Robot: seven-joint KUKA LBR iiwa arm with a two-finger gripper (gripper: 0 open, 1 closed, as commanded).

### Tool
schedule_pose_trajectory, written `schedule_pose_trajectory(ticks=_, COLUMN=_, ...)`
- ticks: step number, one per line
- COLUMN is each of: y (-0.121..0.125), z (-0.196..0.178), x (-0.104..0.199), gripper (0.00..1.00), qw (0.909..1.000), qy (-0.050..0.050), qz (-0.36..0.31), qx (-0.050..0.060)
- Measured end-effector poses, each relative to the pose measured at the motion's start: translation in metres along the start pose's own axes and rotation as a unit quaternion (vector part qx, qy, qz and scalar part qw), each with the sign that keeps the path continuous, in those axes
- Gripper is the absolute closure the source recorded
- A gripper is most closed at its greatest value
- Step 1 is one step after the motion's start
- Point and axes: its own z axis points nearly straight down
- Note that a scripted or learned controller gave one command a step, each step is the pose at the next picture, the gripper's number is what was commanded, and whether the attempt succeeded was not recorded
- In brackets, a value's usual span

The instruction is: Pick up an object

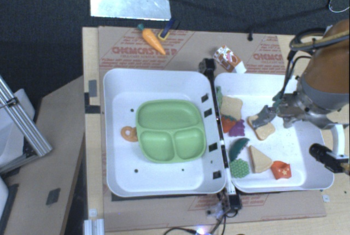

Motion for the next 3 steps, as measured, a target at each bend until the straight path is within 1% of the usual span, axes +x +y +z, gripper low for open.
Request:
schedule_pose_trajectory(ticks=1, y=0.002, z=-0.005, x=0.0, gripper=0.0, qw=1.0, qy=-0.001, qz=-0.001, qx=-0.006)
schedule_pose_trajectory(ticks=2, y=-0.001, z=0.056, x=0.002, gripper=0.0, qw=1.0, qy=0.0, qz=0.0, qx=-0.004)
schedule_pose_trajectory(ticks=3, y=0.002, z=0.118, x=0.003, gripper=0.0, qw=1.0, qy=0.0, qz=0.0, qx=-0.004)
